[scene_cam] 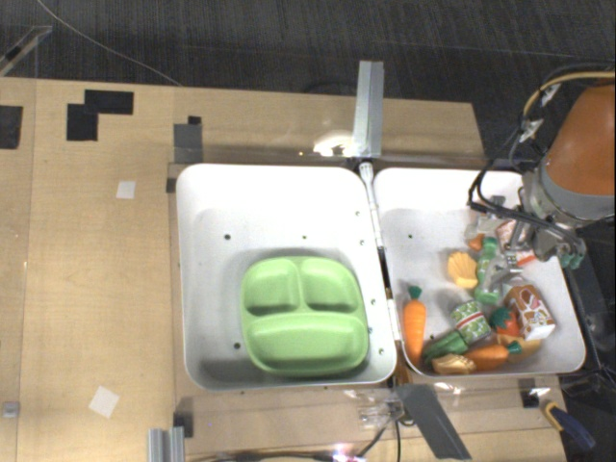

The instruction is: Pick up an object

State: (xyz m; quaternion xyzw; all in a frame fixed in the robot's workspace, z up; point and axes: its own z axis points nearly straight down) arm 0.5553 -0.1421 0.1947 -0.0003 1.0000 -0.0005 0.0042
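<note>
The toys are all piled in the right bin (423,195), mostly toward its near right corner: an orange carrot (414,323) by the left wall, a yellow piece (463,269) near the middle, a green can (471,320) and a small red and white carton (530,313) closer to the right wall. The gripper (499,269) hangs right over the pile, just beside the yellow piece and above the can, with the arm (581,152) coming in over the far right corner. Can't tell how its tips are set, too cluttered. The left bin (212,200) has a green divided tray (305,314) by its near edge.
</note>
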